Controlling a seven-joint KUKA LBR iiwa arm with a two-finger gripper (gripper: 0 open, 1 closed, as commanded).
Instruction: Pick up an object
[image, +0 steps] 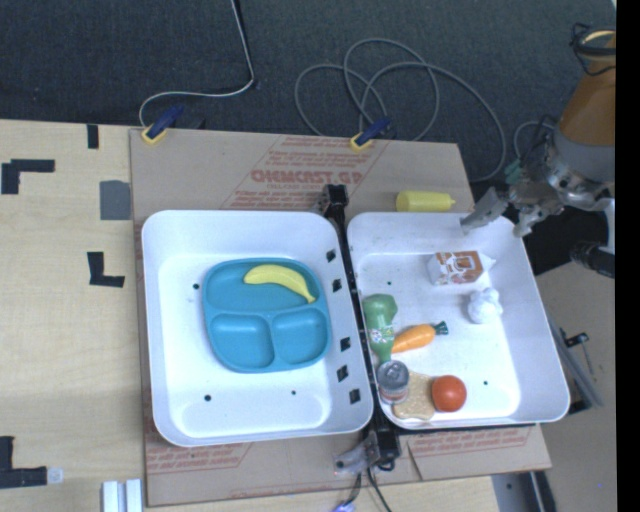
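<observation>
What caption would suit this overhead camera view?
Gripper at the right bin's top edge; banana on blue plate in the left bin.

Two white bins (160, 300): one holds a blue tray (265, 335) with a yellow banana (280, 279). The other holds an orange carrot (413, 338), a red tomato (449, 393) and a green bottle (379, 318). The cardboard sheet (290, 175) is tan with red lettering.

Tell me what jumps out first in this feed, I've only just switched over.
The blue divided plate in the left bin stands out most, with a yellow banana lying in its top compartment. The right bin holds a cluster of small items, the orange carrot and red tomato brightest among them. The hand hangs over that bin's upper right corner.
</observation>
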